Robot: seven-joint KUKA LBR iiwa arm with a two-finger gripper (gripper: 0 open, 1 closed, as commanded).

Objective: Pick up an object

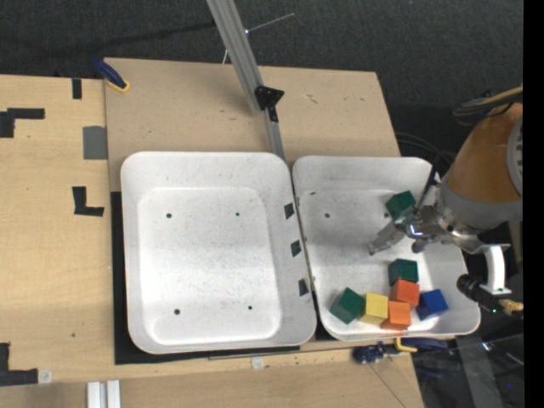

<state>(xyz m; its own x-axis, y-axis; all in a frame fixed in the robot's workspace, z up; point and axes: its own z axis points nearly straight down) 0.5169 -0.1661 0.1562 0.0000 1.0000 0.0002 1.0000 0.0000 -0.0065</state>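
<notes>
Gripper (399,232) fingers hang over the right bin (340,185), reaching in from the right edge of the view; whether they stand apart or together I cannot tell, since the tips blur into one grey wedge pointing down and left toward the bin floor. Nothing shows between them. Just above that wedge, touching or nearly touching the wrist, sits a dark green cube (400,203), tilted a little, with its top face catching light. Nearest the camera, along the right bin's front rim, lies a cluster of cubes: a green one (347,304) at the left, a yellow one (376,306) beside it, an orange one (399,314) next, and a blue one (433,303) at the right end. Behind these stand another orange cube (406,291) and, behind that, a further green cube (405,270), close under the wrist. All look small, matte and plain-coloured. Left of them lies the left bin (204,245), white and speckled with grey scuffs. Farther back, a slanted metal rail (242,45) crosses the wooden bench (170,109).
</notes>
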